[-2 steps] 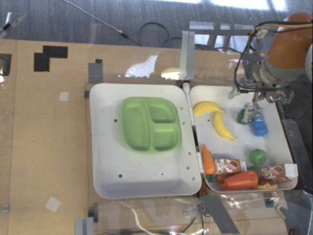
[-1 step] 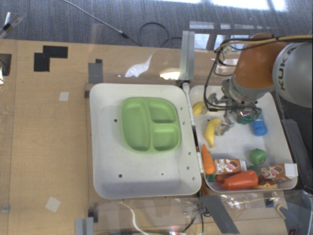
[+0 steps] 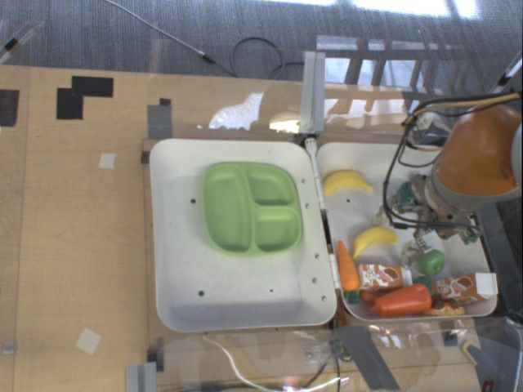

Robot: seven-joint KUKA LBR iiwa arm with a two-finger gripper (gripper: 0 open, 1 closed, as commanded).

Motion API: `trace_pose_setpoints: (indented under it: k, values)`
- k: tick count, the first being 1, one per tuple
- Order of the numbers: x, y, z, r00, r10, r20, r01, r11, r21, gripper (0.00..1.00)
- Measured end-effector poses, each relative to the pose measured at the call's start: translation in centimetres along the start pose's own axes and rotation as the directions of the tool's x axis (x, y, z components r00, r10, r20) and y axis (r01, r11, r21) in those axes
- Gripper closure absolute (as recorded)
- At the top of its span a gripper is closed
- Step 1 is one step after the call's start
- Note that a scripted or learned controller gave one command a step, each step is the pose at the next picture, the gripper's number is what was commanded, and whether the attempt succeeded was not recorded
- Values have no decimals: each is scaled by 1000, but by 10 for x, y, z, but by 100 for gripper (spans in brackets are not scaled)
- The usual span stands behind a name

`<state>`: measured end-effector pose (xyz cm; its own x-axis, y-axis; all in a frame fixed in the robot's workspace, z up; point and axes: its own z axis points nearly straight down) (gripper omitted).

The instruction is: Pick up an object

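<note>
Toys crowd the right bin, apparently heaped there as pick stock: two bananas, a carrot, a green apple. The left bin bears a green divided plate. The gripper hangs just above the apple; whether it is apart or together, I cannot tell. The arm's orange band covers the bin's far corner.

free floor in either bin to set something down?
Left bin: bare floor all around the green plate, widest along its near edge. Right bin: small patch between the two bananas. Its near end is crowded: carrot, packets, gripper above.
</note>
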<state>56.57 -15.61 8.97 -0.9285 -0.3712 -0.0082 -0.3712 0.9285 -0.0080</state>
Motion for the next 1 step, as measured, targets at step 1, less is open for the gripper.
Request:
trace_pose_setpoints:
  k: [1]
  values:
    - [-36, -53, -25, 970, -244, 5, 244, 970, 0, 0]
